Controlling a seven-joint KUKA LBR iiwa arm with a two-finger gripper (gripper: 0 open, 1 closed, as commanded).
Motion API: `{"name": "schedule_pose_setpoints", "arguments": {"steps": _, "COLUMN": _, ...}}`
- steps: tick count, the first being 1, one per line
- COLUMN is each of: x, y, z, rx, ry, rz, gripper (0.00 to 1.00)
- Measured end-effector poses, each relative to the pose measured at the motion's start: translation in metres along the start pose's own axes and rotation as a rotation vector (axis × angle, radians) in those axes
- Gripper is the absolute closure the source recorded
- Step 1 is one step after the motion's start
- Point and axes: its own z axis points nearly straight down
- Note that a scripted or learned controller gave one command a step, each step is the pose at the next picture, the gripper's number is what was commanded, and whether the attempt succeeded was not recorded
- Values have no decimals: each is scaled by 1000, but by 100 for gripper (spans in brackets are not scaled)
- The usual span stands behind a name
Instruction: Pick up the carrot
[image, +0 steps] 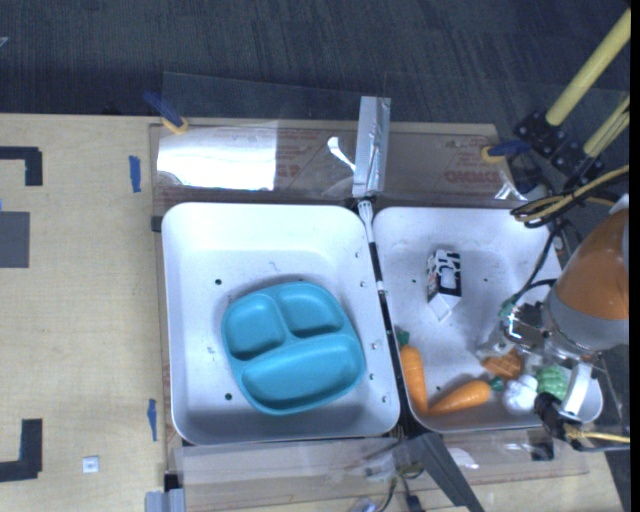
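Observation:
Two orange carrots lie in the right bin (470, 232). One carrot (412, 376) stands along the bin's left wall with a green top pointing away from me. The other carrot (462, 396) lies slanted near the front wall. My gripper (512, 352) hangs low over the bin's right front part, just right of the slanted carrot's thick end. The grey arm with its orange band (598, 282) covers the area behind it, and a small cluster of toys hides what lies under the gripper.
A blue divided plate (291, 346) fills much of the left bin (200, 250). A small black-and-white carton (443, 275) lies mid right bin. Orange, green (551, 380) and white (519, 398) toy pieces crowd the right bin's front right corner. Yellow rods and cables stand at top right.

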Motion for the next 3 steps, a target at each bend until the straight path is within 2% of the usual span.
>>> {"name": "schedule_pose_setpoints", "arguments": {"steps": 1, "x": 44, "y": -20, "z": -1, "rx": -2, "ry": 0, "rz": -470, "gripper": 100}}
{"name": "schedule_pose_setpoints", "arguments": {"steps": 2, "x": 11, "y": -1, "z": -1, "rx": -3, "ry": -1, "rz": -1073, "gripper": 100}}
{"name": "schedule_pose_setpoints", "arguments": {"steps": 3, "x": 51, "y": -23, "z": -1, "rx": -3, "ry": -1, "rz": -813, "gripper": 100}}
